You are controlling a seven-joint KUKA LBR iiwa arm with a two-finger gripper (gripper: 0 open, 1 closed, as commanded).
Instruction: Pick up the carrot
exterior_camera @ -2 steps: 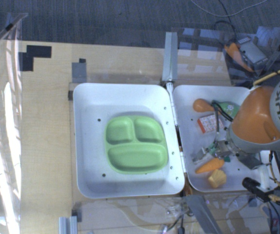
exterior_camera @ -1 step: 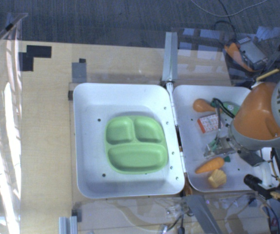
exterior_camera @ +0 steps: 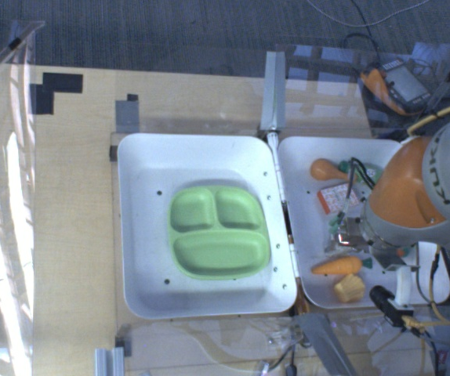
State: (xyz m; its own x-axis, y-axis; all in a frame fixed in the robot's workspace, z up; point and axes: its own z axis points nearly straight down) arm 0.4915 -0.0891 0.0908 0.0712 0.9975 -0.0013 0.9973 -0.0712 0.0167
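Orange and tapered, the carrot [exterior_camera: 337, 266] lies free on the floor of the right bin [exterior_camera: 307, 202], near its front edge beside a tan chunk [exterior_camera: 350, 288], with the claw [exterior_camera: 349, 237] hanging just above it, so the step in hand looks like the final approach before a grasp. The next move calls for a short descent that straddles the carrot across its width. Whether the claw is spread or clenched I cannot tell (the arm's orange band [exterior_camera: 404, 190] and wrist cover most of it), and the small items beneath it are probably packets, hard to read.
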